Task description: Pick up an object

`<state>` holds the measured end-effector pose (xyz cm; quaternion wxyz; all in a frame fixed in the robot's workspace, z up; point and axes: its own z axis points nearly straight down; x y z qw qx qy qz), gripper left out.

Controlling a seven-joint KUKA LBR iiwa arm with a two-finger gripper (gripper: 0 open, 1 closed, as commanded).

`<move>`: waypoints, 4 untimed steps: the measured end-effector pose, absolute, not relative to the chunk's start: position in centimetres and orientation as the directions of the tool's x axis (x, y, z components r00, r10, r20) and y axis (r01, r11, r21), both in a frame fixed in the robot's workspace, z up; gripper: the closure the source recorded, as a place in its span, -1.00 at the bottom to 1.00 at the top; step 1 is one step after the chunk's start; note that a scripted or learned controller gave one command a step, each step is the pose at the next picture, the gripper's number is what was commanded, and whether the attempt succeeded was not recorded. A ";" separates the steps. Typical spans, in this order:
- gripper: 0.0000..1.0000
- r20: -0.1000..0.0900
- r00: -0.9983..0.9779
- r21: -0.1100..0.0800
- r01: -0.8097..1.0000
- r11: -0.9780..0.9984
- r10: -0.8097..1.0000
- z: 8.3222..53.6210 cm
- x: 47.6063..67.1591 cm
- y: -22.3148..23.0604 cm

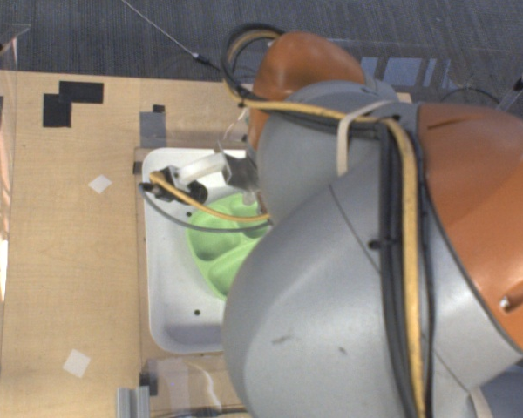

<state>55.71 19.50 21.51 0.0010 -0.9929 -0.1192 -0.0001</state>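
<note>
My gripper (pixel 242 179) is low over the upper end of the white bin (pixel 161 294), just above the green object (pixel 213 246). My arm (pixel 349 277) blocks the tip, so I cannot tell if the gripper is apart or together, and I see nothing clamped in it. The green object lies in the bin, against its right half, with part of it hidden under my arm. It is matte, with lobes or ridges and a moulded look. My guess is that it is light, soft plastic or foam, gives a little when squeezed, and is neither fragile nor slippery. Best hold is probably across a raised ridge or thin edge nearest the gripper, not the broad curved face. The full shape is unclear.
</note>
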 end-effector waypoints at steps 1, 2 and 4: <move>-1.00 0.001 0.951 0.000 0.309 -0.951 0.309 16.3 64.7 17.3; -1.00 0.001 0.964 0.000 0.266 -0.964 0.266 20.6 62.0 8.4; 1.00 -0.002 0.869 0.000 0.495 -0.869 0.495 31.2 54.2 3.3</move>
